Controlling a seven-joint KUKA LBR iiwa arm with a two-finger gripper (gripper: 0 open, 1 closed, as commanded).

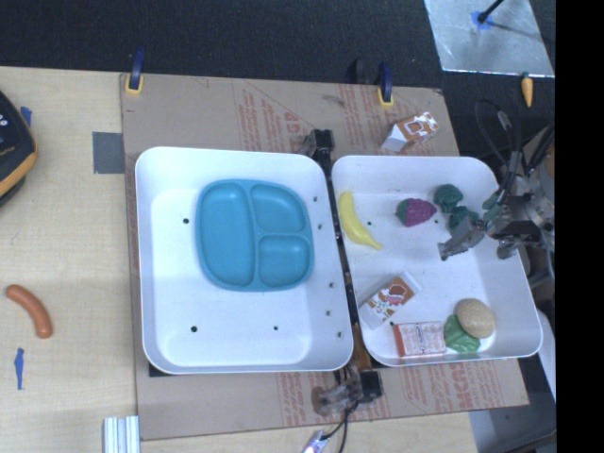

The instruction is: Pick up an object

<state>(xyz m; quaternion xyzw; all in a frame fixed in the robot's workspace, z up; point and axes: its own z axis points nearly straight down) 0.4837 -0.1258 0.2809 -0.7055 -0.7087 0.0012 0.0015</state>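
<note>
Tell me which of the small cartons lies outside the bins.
The orange and white carton on the cardboard behind the right bin. The other two cartons lie inside that bin, near its front edge.

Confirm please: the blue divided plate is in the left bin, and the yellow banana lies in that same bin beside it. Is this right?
Not quite. The blue divided plate is in the left bin, but the yellow banana lies in the right bin, near its left wall. The camera view shows it across the divide from the plate.
</note>
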